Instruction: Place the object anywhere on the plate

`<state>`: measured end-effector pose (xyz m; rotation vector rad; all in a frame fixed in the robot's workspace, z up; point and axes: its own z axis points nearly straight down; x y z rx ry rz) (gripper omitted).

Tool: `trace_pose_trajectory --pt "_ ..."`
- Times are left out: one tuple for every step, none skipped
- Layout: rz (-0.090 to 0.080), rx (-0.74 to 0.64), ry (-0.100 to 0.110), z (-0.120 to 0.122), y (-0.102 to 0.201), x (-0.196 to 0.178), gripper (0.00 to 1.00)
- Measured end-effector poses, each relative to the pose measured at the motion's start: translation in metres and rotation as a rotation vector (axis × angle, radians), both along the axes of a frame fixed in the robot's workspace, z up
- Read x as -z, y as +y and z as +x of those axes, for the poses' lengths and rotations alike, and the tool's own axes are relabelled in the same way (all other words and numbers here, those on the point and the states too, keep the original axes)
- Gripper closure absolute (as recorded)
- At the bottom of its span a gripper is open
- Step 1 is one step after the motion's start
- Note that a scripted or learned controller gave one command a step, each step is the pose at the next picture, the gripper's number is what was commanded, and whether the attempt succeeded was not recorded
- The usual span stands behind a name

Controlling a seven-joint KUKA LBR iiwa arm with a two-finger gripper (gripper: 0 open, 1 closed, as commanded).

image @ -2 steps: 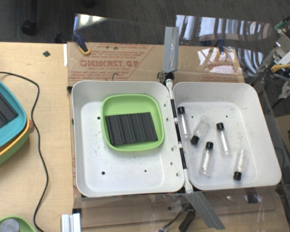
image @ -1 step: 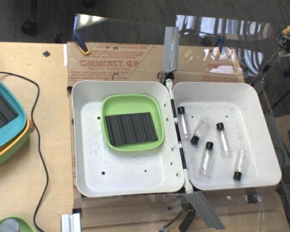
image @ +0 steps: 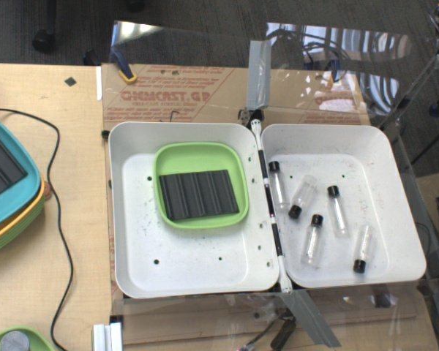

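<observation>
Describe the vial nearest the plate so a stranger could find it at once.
Start at the right white bin, which holds five clear vials with black caps. Look along its left wall, beside the seam with the left bin. That vial lies parallel to the wall with its cap towards the back; the others are scattered further right.

The arm's pose and its gripper's state cannot be told from where I stand just now.

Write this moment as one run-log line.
plate: left bin, holds dark ridged pad | tubes: right bin, none on plate
</observation>
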<state>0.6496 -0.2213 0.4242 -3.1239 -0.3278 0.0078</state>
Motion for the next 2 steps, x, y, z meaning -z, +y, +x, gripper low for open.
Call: trace_pose_trajectory --pt "0.001 0.002 0.001 0.004 0.0 0.045 0.0" --pt "0.001 0.007 0.002 0.001 0.0 0.078 0.0"
